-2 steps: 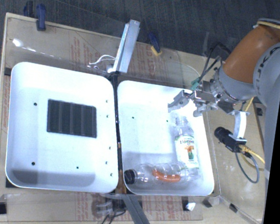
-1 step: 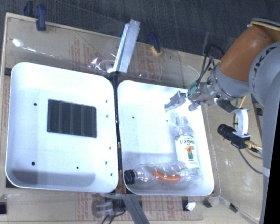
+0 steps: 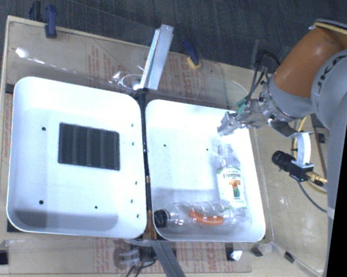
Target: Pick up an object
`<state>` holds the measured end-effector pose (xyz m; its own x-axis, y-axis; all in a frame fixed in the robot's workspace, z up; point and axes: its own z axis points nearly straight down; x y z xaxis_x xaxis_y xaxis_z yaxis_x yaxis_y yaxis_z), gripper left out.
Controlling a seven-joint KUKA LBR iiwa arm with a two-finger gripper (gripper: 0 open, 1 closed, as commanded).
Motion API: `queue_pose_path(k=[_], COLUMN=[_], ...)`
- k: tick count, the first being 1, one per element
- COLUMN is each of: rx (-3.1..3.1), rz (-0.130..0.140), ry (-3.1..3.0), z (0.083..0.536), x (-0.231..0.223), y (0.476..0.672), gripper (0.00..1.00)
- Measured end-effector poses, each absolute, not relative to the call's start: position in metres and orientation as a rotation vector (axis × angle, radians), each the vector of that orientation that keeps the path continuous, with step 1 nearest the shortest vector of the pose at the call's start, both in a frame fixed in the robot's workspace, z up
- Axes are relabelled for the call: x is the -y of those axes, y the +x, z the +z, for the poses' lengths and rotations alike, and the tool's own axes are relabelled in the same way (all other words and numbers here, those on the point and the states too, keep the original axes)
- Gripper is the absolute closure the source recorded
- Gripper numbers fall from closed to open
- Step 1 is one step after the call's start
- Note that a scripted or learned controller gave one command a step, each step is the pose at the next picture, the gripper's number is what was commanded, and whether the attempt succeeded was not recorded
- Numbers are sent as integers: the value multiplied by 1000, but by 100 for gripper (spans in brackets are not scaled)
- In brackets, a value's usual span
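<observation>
Camera view, looking down on two white bins side by side. The left bin [image 3: 60, 215] holds a dark ribbed rectangular pad [image 3: 89, 146]. The right bin [image 3: 181, 129] holds two clear plastic bottles: an upright-lying bottle [image 3: 231, 175] along its right wall, and a black-capped bottle [image 3: 198, 216] across the near edge. The gripper [image 3: 230, 123] hovers above the bin's far right corner; whether it is open cannot be told.

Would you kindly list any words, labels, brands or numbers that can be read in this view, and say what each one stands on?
No text reads with certainty.
Label on the clear bottle along the right bin's right wall: dark lettering above an orange picture, too blurred to read.
Red printing on the bench board behind and in front of the bins: too small and faint.
Dark marking on the arm's grey shell: cut off, unreadable.
</observation>
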<state>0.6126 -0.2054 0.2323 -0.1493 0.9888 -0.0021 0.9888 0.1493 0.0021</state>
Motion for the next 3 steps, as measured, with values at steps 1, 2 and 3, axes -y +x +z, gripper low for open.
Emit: queue_pose_path(k=[1, 2, 3], rx=[-2379, -2173, -2311], rz=[0, -4, -4], ry=[2047, 2275, 2135], z=[232, 173, 151], x=[205, 210, 206], y=[613, 603, 576], gripper=[0, 0, 0])
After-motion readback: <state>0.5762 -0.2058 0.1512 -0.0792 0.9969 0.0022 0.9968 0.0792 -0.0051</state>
